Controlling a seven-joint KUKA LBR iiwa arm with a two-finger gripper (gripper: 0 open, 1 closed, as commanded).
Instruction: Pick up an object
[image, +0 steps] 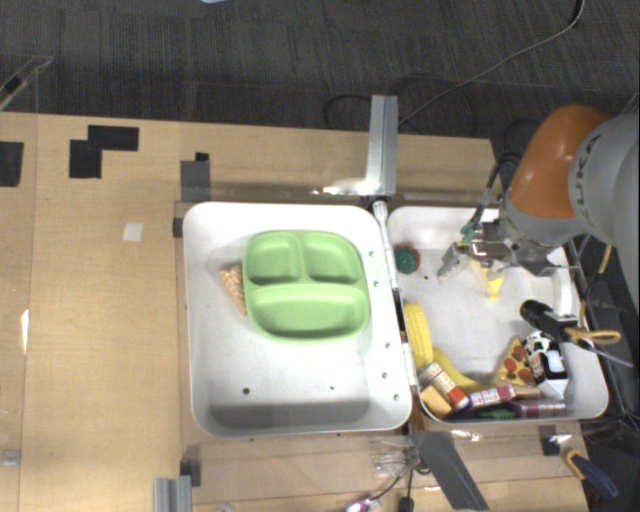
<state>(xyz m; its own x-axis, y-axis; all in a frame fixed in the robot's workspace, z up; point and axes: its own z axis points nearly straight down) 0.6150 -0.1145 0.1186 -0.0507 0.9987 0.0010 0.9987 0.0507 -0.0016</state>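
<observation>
Since my gripper hangs with fingers spread over the right bin, nothing between them, I'd go for the small yellow piece just beside it; looks light, rigid, probably slick plastic; pinch across its narrow middle.

Two white bins sit on the counter. The left bin contains one green divided plate. The right bin contains one corn cob, one dark green ball, and one cluster of small items too jumbled to count.
</observation>
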